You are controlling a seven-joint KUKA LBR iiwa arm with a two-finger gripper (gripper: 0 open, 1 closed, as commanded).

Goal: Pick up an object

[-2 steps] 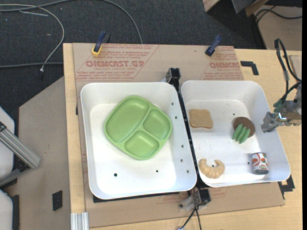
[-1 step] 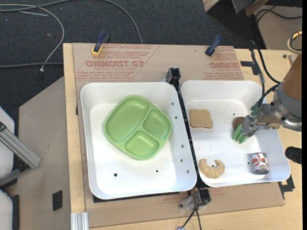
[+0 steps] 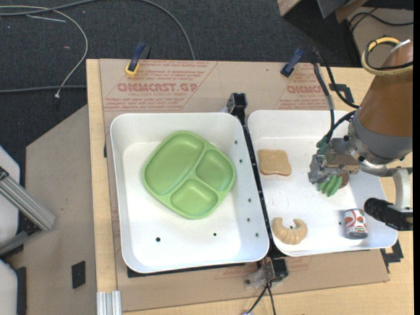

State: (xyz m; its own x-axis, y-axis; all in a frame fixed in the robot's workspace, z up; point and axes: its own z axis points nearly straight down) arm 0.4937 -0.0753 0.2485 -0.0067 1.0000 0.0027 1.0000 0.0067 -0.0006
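Right now I'm pinching a green object (image 3: pixel 333 184) with my gripper (image 3: pixel 328 179) in the right bin (image 3: pixel 308 120), near the toast (image 3: pixel 274 163).

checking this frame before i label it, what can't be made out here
- Tool, camera view: the wrist above covers most of it, so its state and any contact with the green object cannot be told.
- Green object: partly under the tool, its kind is unclear.
- Can: label too small to read.
- Arm: cut off by the right edge.
- Right bin: its right side lies hidden under the arm.
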